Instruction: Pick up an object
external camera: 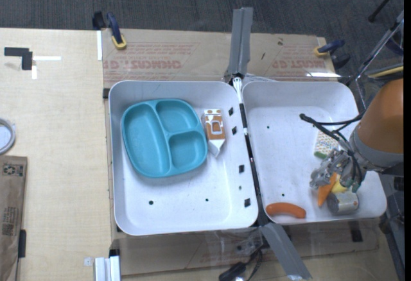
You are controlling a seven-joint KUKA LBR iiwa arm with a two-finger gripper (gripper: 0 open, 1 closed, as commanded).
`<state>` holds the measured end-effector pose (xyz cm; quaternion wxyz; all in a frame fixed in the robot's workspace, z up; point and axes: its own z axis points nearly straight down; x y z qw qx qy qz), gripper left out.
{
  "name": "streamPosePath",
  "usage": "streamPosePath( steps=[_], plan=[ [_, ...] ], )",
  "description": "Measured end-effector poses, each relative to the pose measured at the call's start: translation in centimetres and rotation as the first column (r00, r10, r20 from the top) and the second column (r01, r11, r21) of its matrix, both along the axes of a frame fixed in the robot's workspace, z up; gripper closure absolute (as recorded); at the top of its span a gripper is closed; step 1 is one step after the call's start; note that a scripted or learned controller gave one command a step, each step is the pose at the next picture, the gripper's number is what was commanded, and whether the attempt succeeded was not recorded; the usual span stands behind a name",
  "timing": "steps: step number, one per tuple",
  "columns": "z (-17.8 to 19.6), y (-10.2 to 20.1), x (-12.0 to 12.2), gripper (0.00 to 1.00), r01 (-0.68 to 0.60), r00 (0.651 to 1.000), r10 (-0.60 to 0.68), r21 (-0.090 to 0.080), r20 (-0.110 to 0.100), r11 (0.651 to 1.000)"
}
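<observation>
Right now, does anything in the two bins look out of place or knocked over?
Nothing looks spilled or broken. The blue divided plate sits askew in the left bin, with a small packet tilted against its right edge. In the right bin, the end effector is down among a cluster of small items, apart from the orange sausage.

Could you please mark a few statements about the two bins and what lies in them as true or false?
1. The blue divided plate lies in the left bin. True.
2. The orange sausage-shaped item lies on the plate. False: it lies near the front edge of the right bin.
3. The gripper is over the right bin, near its right side. True.
4. The small orange and white packet lies in the right bin. False: it lies in the left bin, beside the plate's right edge.
5. The plate has three compartments. True.
</observation>
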<state>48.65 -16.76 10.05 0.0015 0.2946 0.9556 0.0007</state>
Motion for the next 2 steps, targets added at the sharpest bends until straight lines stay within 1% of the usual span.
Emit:
streamPosePath(
  steps=[1, 2],
  plan=[
    [11.73, 13.31, 3.54, 1.00, -0.208, 0.978, 0.208, -0.001, -0.002, 0.978],
    [11.72, 13.28, 3.52, 0.00, -0.207, 0.978, 0.207, -0.001, -0.002, 0.978]
  ],
)
